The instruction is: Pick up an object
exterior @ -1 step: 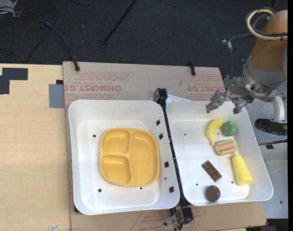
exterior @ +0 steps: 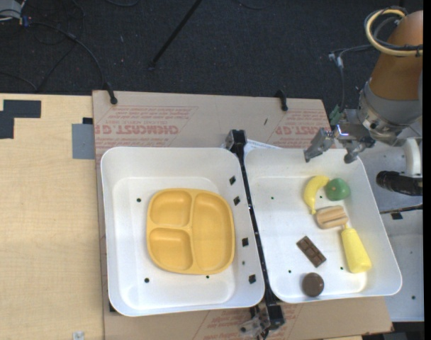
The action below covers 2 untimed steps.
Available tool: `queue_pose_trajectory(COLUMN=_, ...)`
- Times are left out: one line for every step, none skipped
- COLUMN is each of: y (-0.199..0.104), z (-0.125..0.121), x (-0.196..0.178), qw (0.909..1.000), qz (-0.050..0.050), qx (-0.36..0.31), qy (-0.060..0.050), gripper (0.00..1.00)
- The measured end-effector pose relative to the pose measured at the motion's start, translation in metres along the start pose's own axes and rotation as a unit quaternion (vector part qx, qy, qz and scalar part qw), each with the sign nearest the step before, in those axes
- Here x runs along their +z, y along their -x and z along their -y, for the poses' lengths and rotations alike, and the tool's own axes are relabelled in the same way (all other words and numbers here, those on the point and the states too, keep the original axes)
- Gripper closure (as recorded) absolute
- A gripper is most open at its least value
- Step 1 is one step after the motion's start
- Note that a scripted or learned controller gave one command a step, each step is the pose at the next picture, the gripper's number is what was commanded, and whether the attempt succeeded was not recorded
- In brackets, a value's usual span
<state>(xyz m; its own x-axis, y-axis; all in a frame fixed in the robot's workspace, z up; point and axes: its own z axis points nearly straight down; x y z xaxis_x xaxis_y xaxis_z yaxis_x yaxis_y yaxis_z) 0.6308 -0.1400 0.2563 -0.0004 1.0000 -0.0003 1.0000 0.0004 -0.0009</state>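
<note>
Gripper (exterior: 333, 147) hanging spread and empty above the right bin's (exterior: 286, 275) far edge.
Banana (exterior: 314, 191), green ball (exterior: 337, 188) and bread roll (exterior: 331, 216) are lying clustered just beneath it.

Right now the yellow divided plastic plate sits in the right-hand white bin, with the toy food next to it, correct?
Not quite. The camera view shows the yellow divided plastic plate in the left-hand white bin; the toy food lies in the right-hand white bin.

Glossy yellow plastic tray (exterior: 191, 231) in smooth white plastic bin (exterior: 123, 168); matt cardboard (exterior: 194, 122) beneath.
</note>
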Motion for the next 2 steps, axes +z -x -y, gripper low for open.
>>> queue_pose_trajectory(y=0.002, z=0.010, x=0.058, qw=1.0000, qz=-0.001, qx=0.000, qy=-0.004, gripper=0.00)
queue_pose_trajectory(y=0.006, z=0.003, x=0.115, qw=1.0000, qz=-0.001, qx=0.001, qy=-0.004, gripper=0.00)
